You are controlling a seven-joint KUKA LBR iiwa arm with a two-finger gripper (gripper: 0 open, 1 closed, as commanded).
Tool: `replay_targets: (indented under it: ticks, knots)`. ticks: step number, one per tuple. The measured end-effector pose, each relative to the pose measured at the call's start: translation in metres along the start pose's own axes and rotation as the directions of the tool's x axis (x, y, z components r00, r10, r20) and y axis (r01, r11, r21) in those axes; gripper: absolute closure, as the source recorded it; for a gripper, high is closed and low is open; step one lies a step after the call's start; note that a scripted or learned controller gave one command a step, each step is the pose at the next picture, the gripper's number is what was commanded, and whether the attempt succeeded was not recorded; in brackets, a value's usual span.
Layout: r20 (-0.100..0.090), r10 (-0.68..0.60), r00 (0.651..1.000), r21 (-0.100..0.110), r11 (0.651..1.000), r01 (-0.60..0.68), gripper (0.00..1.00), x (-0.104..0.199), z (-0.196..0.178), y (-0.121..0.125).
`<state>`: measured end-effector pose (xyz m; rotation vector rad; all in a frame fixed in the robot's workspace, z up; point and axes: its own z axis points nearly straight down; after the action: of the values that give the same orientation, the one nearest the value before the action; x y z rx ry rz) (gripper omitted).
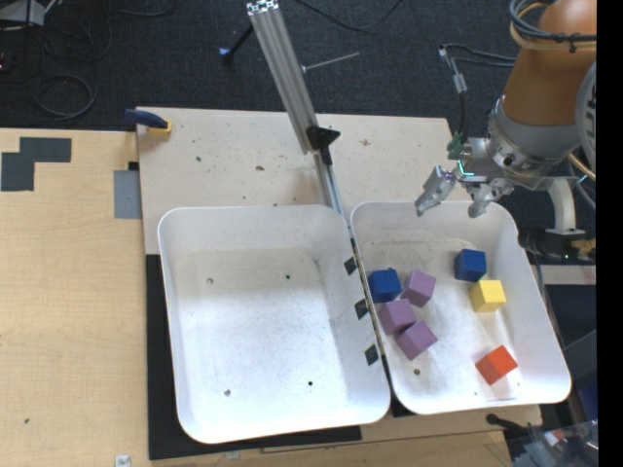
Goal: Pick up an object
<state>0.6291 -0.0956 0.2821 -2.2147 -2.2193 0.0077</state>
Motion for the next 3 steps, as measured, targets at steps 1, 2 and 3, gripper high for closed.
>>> replay_targets:
  ticks: [1, 2, 3]
  knots:
    - [0.0, 0.0, 1.0, -0.005, 1.0, 0.0, 0.0, 0.0, -0.003, 0.001]
    - [0.001, 0.001, 1.0, 0.0, 1.0, -0.001, 0.0, -0.002, 0.043, 0.006]
    - [0.0, 0.003, 1.0, 0.002, 1.0, -0.003, 0.0, -0.003, 0.108, 0.005]
